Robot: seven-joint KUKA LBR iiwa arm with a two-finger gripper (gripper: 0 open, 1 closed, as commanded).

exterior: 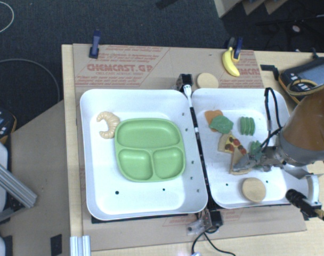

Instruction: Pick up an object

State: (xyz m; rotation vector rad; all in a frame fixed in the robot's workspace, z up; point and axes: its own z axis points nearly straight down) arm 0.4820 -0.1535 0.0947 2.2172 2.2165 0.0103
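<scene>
1. Toy food pieces fill the right bin [218,193], and they are the things open to picking.
2. Nearest the camera in that bin, at about 5 o'clock, lies a round tan biscuit [253,189], flat on the white floor.
3. Just past it, at about 3 o'clock, the tool [253,161] is down among the pieces, low over a tan scrap next to the pizza slice [229,143]. Whether it is open or closed, and whether it has hold of anything, I cannot tell, as the parts blur into the food.
4. A small dark green leafy piece [255,146] sits touching the tool on its far side.
5. The grey arm [310,132] comes in from 3 o'clock, with a black cable looping up over the bin's far right side.
6. Farther back, toward 12 o'clock, lie a green ridged piece [247,125] and a green leaf [222,124] resting on an orange piece [212,114].
7. In the left bin [92,143] a green divided plate [150,149] lies near the centre, with a pale croissant [108,124] just beside it at 10 o'clock.
8. Beyond the bins, on the bench [135,63], a tan disc [207,80] lies near the right bin's far edge, and a yellow banana [231,63] lies farther back.
</scene>
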